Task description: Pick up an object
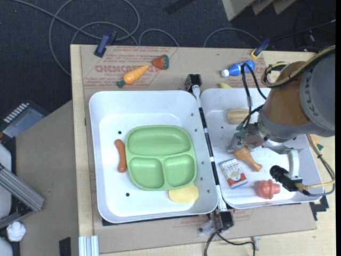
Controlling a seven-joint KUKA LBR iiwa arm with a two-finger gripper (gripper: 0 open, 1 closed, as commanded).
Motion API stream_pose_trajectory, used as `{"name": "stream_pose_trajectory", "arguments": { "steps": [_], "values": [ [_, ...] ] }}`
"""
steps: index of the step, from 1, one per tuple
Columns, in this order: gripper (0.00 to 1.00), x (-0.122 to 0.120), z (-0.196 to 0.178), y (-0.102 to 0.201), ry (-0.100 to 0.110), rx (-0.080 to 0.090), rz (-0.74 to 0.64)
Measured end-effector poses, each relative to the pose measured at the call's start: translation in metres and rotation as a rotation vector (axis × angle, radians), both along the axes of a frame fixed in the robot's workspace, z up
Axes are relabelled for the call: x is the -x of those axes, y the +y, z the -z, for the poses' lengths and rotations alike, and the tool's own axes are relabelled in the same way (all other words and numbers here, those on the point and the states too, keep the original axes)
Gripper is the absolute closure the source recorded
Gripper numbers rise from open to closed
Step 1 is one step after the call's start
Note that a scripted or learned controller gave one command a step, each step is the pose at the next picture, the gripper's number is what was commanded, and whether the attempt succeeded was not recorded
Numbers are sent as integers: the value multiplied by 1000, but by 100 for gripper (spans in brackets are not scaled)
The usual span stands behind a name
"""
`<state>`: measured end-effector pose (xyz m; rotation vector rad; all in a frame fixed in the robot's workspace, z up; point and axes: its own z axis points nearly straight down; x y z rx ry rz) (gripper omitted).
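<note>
Two white bins sit side by side. The left bin (101,143) holds one green tray (160,156), one sausage (121,155) and one yellow disc (183,194) near its front edge. The right bin (213,97) holds one drumstick (248,158), one small box (233,173), one red toy (266,189) and one roll (237,116). The gripper (242,141) sits just above the drumstick; open or closed, I cannot tell.

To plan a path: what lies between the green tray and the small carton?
In the camera view, the bins' adjoining rims lie between green tray and small carton.
</note>
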<state>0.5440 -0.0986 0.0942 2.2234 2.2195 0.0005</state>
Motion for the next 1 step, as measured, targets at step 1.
{"name": "stream_pose_trajectory", "arguments": {
  "steps": [1],
  "values": [
    [100, -36, -91, 87, -1, -1, -3]
  ]
}}
